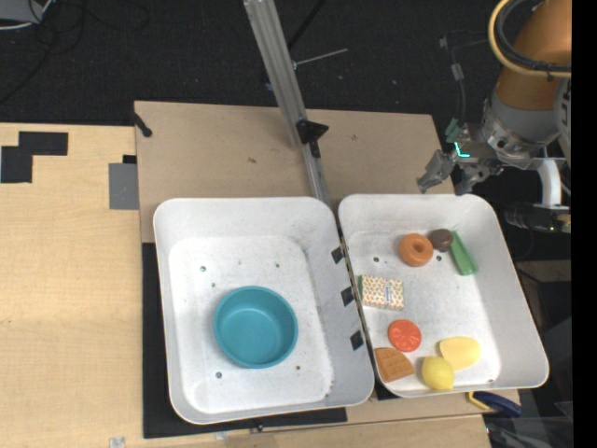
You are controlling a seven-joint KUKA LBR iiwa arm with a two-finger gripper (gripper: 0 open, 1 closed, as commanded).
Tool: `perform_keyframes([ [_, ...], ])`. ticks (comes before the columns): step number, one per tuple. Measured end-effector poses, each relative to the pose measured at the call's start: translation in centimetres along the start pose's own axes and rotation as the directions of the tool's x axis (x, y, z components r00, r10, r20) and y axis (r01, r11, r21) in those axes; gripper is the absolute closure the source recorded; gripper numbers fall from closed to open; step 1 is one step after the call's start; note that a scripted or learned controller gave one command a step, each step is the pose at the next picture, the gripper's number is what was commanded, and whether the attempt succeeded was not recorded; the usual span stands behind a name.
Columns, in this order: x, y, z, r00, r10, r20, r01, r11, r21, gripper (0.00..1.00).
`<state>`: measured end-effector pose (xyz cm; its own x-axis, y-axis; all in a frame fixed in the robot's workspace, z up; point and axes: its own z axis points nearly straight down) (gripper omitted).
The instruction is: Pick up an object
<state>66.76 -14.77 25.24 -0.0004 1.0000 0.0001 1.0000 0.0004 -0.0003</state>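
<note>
The right bin (494, 241) holds several small items: an orange donut-shaped piece (415, 249), a dark brown round piece (440, 240), a green stick (463, 254), a patterned white packet (381, 292), a red disc (404, 334), a tan wedge (394, 365) and two yellow pieces (459, 351) (437, 373). My gripper (446, 177) hangs above the bin's far edge, up and right of the donut, with its fingers spread and nothing between them.
The left bin (187, 241) holds a teal bowl (256, 326). A metal rail (284, 77) slants down from the top toward the gap between the bins. The arm's orange band (546, 35) sits at the upper right.
</note>
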Motion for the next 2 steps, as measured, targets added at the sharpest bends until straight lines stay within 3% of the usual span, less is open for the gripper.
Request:
perform_keyframes([
  [1,0.0,0.0,0.0,1.0,0.0,0.0,0.0,1.0,0.0,0.0],
  [2,0.5,-0.1,4.4,1.0,0.0,0.0,0.0,1.0,0.003,0.0],
])
